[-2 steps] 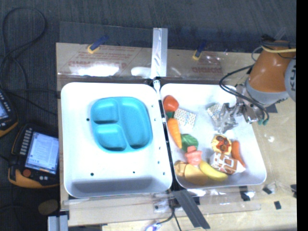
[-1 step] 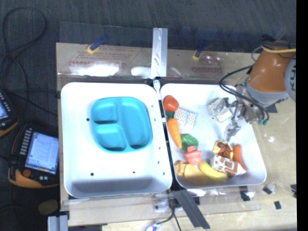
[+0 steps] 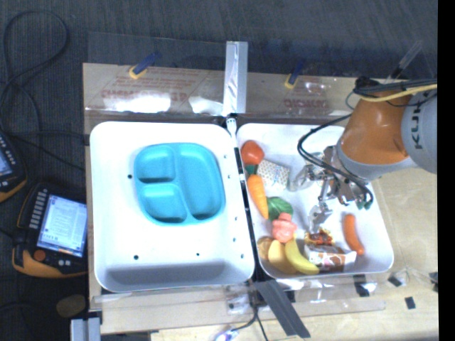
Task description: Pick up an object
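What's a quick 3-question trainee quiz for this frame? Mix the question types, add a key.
1. True or false: the blue divided tray lies in the same bin as the banana.
2. Which lies nearest the gripper? A) carrot B) sausage C) tomato
3. Fill in: the arm reaches over the ____ bin as the camera sees it.

Key: 1 false, the tray is in the left bin; 2 B; 3 right.
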{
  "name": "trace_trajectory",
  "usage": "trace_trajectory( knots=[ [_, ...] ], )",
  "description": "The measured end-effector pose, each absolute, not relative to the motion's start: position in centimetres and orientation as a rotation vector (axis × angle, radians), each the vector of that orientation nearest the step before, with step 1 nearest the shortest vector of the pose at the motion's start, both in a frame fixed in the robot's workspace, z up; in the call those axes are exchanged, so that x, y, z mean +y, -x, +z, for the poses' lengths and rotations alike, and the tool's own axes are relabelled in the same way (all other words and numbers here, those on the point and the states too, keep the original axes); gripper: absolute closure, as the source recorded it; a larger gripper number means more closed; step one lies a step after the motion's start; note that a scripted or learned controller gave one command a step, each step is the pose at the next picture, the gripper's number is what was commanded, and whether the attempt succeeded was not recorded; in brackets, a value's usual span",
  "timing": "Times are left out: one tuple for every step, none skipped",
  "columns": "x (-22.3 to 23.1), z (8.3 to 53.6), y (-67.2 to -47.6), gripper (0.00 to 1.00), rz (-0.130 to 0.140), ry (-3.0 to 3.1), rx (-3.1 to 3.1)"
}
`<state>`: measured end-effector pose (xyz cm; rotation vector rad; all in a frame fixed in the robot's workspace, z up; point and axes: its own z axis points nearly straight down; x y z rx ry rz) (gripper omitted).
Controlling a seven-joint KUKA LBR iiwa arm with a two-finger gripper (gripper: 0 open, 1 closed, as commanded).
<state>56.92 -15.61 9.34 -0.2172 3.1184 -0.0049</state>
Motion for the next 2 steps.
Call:
trace_trajectory(
  knots=[
    [-13.0, 9.0, -64.5, 0.00, -0.002, -0.089, 3.129],
    [-11.5, 12.1, -53.9, 0.00, 0.000, -0.367, 3.119]
  ],
)
